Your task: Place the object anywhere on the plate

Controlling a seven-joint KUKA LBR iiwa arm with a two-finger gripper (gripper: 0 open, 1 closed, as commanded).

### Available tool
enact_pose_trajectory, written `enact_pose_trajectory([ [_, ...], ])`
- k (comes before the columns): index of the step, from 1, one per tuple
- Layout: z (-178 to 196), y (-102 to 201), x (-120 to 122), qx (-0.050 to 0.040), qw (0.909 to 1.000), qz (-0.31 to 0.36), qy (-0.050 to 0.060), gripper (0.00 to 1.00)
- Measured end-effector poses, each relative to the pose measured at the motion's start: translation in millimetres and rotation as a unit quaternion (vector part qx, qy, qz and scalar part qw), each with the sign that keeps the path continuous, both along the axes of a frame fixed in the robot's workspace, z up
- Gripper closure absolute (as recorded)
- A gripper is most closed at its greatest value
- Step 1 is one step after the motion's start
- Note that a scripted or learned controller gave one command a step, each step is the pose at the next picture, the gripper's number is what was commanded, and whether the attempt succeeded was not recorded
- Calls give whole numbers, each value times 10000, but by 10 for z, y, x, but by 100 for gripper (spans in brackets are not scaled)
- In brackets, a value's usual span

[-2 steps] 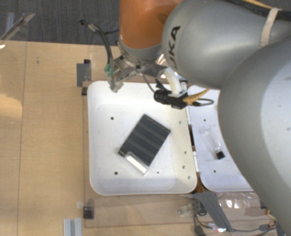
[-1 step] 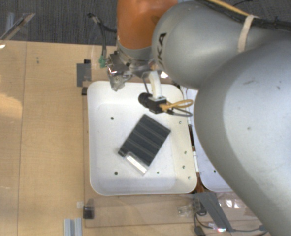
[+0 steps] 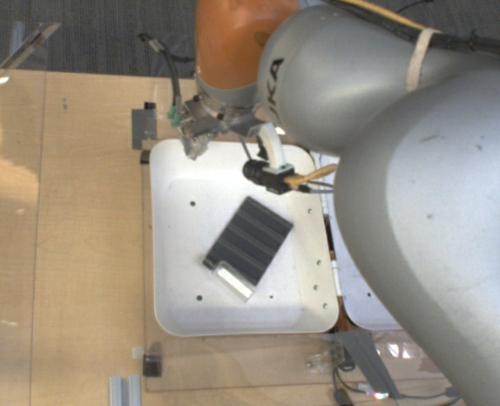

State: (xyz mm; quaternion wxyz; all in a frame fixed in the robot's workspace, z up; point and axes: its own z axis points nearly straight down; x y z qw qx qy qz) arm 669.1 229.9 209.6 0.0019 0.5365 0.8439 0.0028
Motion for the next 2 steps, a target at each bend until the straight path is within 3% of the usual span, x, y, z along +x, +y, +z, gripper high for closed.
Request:
enact_pose_trajectory([
  [1, 888, -94, 8, -10, 9870, 1608, -30, 100],
  [2, 887, -94, 7, -10, 9870, 1607, -26, 0],
])
